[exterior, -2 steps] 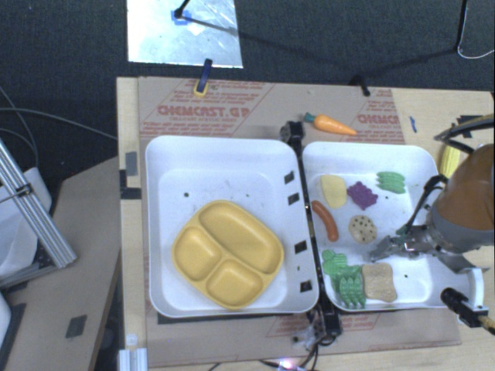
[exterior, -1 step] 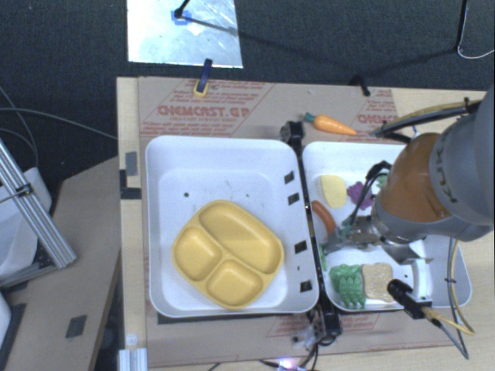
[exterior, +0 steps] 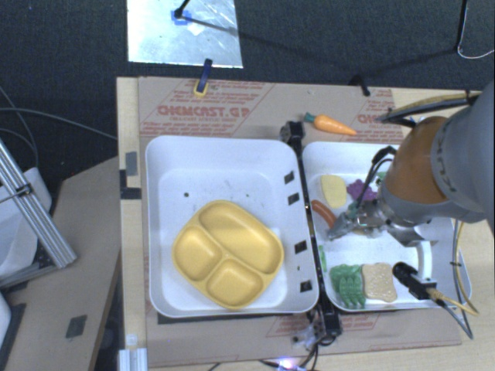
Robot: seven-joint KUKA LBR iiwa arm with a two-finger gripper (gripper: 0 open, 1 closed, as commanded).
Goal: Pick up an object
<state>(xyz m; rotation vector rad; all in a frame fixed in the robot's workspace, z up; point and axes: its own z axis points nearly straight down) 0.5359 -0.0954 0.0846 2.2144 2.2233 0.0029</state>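
The gripper (exterior: 334,233) hovered low in the right bin (exterior: 402,304); its opening could not be told. The sausage (exterior: 322,213) lay just left of it, long axis running near-to-far.

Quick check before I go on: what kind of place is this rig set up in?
Probably a robotics lab bench, not a kitchen. The arm reaches over two white bins on a cardboard sheet; the food looks like toys: a carrot, bread.
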